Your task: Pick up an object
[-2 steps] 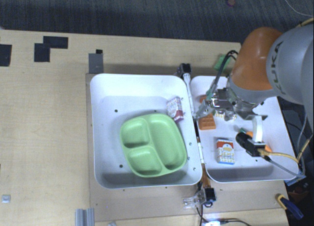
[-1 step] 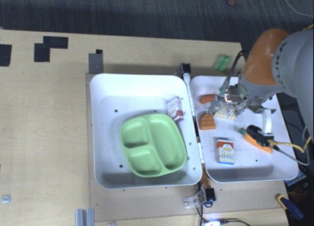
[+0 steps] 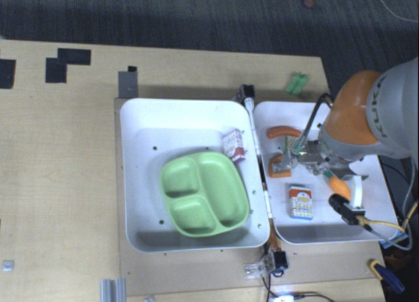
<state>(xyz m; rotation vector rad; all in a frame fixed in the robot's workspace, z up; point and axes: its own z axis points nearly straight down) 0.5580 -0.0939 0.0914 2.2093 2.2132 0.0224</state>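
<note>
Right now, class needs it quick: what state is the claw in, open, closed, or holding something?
Claw: cannot be told. It sits low in the right bin, by the small orange-brown item.

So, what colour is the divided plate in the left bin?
Light green; the divided plate shows plainly in the camera view.

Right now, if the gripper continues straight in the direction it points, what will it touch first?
The gripper points left and down into the right bin. It would probably first meet the small brown-orange item just under it, though depth is unclear from above.
</note>
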